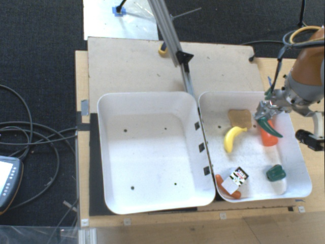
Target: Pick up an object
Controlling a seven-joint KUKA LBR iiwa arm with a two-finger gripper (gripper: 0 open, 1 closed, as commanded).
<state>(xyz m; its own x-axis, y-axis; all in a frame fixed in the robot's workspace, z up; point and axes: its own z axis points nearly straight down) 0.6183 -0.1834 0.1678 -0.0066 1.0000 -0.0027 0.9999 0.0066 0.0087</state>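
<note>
My gripper [265, 115] hangs over the far right part of the right bin [254, 197], on the grey arm coming in from the right. Directly under it lies an orange toy with a green top [268, 138], touching or nearly touching the gripper's tip. A yellow banana [231, 138] lies to the left of it, and a tan slab [239, 118] sits just behind the banana. Toward the front are a dark green piece [275, 173] and a small black, white and red box [236, 178] resting on an orange-red item [220, 180].
The left bin [142, 94] stands beside the right one, sharing a raised wall down the middle. A slanted metal pole [167, 27] crosses the back of the bench. Cables and a pendant lie on the floor at left.
</note>
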